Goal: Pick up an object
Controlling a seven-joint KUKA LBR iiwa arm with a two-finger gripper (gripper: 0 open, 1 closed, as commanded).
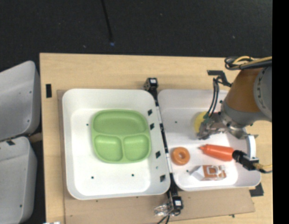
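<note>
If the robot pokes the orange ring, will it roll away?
Probably not: the orange ring lies flat in the right bin, so it would likely slide. It looks light and rigid. Stood on edge, its round shape might roll.

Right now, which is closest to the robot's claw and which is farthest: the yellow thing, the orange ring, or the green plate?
From the gripper:
1. Yellow thing, right beside it, right bin.
2. Orange ring, lower in the same bin.
3. Green plate, across in the left bin.

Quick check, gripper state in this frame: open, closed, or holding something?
Gripper: cannot be told; it is low in the right bin, right beside the yellow object.
</note>
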